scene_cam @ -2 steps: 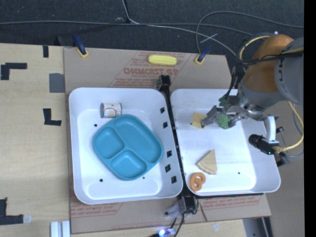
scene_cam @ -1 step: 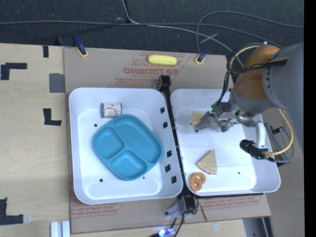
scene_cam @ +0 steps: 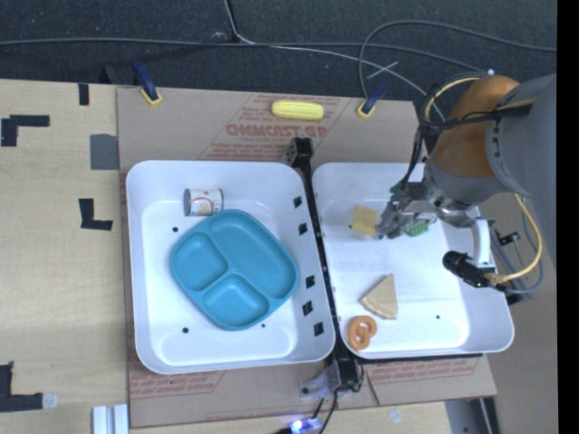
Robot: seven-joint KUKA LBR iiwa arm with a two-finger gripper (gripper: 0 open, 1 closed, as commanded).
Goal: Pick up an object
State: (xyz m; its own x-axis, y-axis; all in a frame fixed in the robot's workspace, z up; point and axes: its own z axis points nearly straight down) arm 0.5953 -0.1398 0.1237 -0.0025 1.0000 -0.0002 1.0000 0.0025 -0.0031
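Note:
My gripper (scene_cam: 391,226) hangs low over the back of the right bin (scene_cam: 470,333), pointing down and left. Just left of its tips lies a pale yellow cheese-like block (scene_cam: 364,221). A small green object (scene_cam: 417,228) peeks out on the gripper's right side. Nearer the front of the same bin sit a tan wedge like a sandwich half (scene_cam: 382,297) and a small orange pretzel (scene_cam: 361,332). Nothing is seen between the fingers.
The left bin (scene_cam: 145,269) holds a blue divided plate (scene_cam: 233,268) and a small can lying on its side (scene_cam: 203,202). A yellow banana-like toy (scene_cam: 297,109) rests on the cardboard behind the bins. Cables hang around the arm at right.

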